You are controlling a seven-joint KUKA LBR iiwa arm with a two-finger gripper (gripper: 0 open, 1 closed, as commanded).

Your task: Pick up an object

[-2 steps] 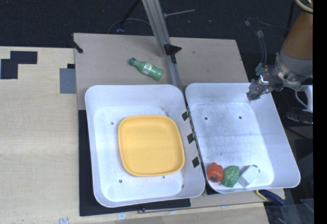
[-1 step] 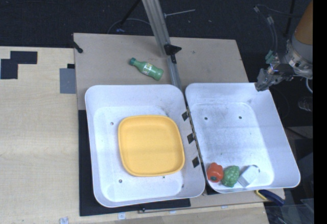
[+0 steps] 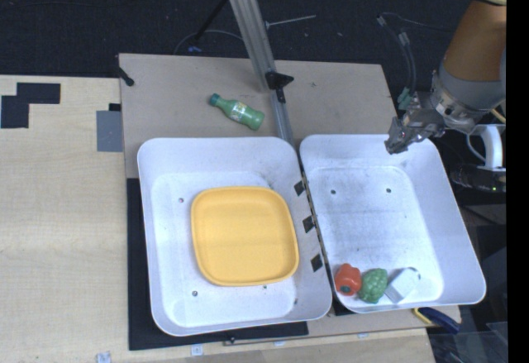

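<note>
A red pepper [image 3: 348,279], green vegetable [image 3: 373,284] and white block [image 3: 402,285] crowd the right bin's [image 3: 388,212] near corner; the claw [image 3: 399,140], whether spread I cannot tell, hovers over its far rim, so approach comes next: travel toward them and descend

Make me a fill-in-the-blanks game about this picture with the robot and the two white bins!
1. The yellow plate lies in the ____ bin of the camera view.
2. The red pepper touches a ____ vegetable.
3. The green bottle lies on the board, ____ both bins.
4. The gripper hangs over the right bin's ____ corner.

Missing words: left; green; outside; far right
</note>
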